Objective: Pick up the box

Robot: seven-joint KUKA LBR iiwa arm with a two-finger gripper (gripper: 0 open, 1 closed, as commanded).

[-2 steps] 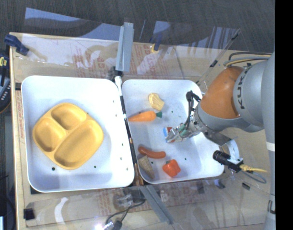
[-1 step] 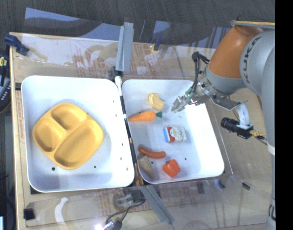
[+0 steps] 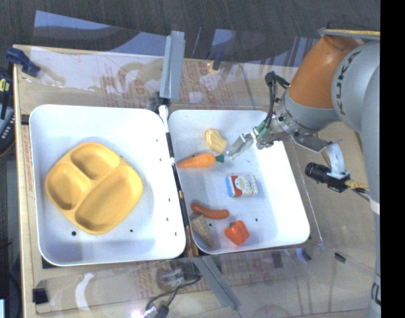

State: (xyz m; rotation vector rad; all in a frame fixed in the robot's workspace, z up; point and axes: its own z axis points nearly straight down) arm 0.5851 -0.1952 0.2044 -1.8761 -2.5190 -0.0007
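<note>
The box (image 3: 242, 185) is small, red, white and blue, and lies flat in the middle of the right bin (image 3: 282, 207). My gripper (image 3: 236, 146) hangs over the bin's upper part, up and slightly left of the box and apart from it. Its fingers point left toward the carrot's green end, and nothing shows between them. The grey arm with its orange band (image 3: 321, 71) comes in from the upper right.
An orange carrot (image 3: 199, 161) and a pale yellow item (image 3: 215, 138) lie by the gripper. A sausage (image 3: 210, 211), a brown piece (image 3: 203, 229) and a red pepper (image 3: 236, 232) sit near the front. The left bin (image 3: 50, 121) holds a yellow divided plate (image 3: 93, 187).
</note>
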